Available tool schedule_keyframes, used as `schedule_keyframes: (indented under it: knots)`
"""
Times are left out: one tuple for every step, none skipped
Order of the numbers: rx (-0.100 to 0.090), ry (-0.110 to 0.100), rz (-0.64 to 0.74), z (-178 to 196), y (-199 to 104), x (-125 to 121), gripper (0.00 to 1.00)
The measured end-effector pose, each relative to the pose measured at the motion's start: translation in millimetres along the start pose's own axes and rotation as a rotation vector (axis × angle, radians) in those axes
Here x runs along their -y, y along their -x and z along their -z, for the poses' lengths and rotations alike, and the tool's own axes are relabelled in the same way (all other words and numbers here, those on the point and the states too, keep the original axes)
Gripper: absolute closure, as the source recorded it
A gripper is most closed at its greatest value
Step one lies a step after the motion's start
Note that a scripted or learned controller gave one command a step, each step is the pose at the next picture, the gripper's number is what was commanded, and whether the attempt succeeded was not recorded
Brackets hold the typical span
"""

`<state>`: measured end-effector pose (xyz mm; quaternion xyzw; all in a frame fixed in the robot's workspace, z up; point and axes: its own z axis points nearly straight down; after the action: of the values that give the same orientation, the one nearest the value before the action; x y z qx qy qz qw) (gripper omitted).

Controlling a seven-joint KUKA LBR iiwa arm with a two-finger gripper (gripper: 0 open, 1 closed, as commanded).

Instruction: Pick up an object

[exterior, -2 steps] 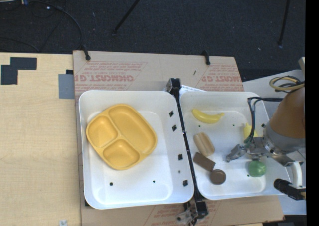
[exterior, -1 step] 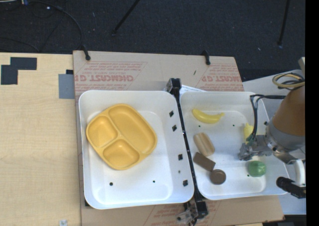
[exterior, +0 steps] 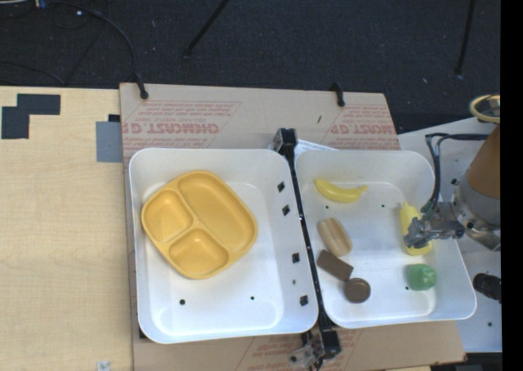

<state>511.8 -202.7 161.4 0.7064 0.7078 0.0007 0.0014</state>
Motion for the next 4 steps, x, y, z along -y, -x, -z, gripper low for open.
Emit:
schedule_keyframes:
  knots:
    - [0.000, 0.000, 0.001, 47, -4, -9, 1.00]
    - [-0.002, -0.004, 0.000, 55, -4, -9, 1.00]
    - [-0.004, -0.006, 0.003, 49, -50, -21, 1.00]
    - [-0.004, -0.006, 0.003, 52, -94, -22, 1.00]
